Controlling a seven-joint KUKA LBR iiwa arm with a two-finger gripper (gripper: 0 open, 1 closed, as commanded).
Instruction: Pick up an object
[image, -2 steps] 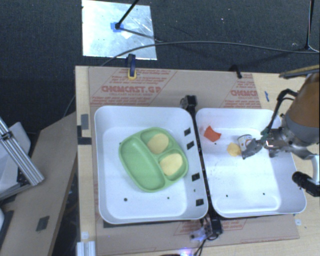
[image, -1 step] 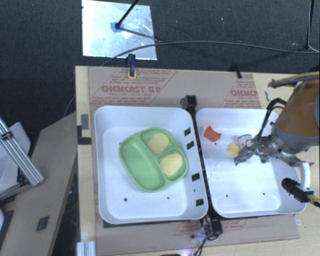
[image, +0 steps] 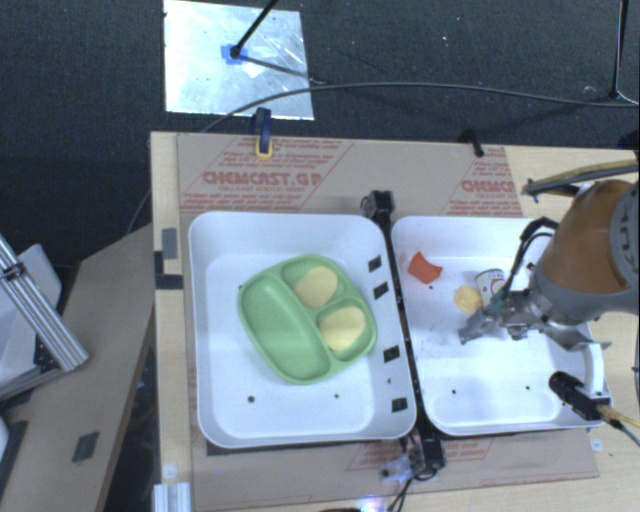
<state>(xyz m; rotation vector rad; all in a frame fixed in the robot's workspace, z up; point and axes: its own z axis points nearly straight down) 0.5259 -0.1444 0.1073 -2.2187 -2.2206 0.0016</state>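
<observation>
Bench front edge: brown board (image: 300, 470) carries both bins; a small cluster of wires and connectors (image: 415, 462) sits at the seam between them, closest to the viewer.
Left bin: white, shallow (image: 225, 400), holding a green divided plate (image: 300, 320).
Plate contents: two pale yellow pieces, one in the upper small compartment (image: 318, 286), one in the lower small compartment (image: 343, 327); the long compartment on the plate's left holds nothing visible.
Right bin: white, shallow (image: 480, 400), joined to the left bin along a black-clipped divider (image: 395, 300).
Task objects: an orange-red piece (image: 425, 267) lies in the upper left part of the right bin; a small yellow piece (image: 467, 297) lies just below and right of it, near the gripper.
Arm: grey body with orange band (image: 595, 240) reaches in from the right over the right bin.
Gripper: low over the right bin floor (image: 480, 328), just below the yellow piece and apart from it.
Jaws: cannot tell whether spread or pressed together; no object is seen between them.
Background: dark carpet with a silvery sheet (image: 235, 60) beyond the bench.
</observation>
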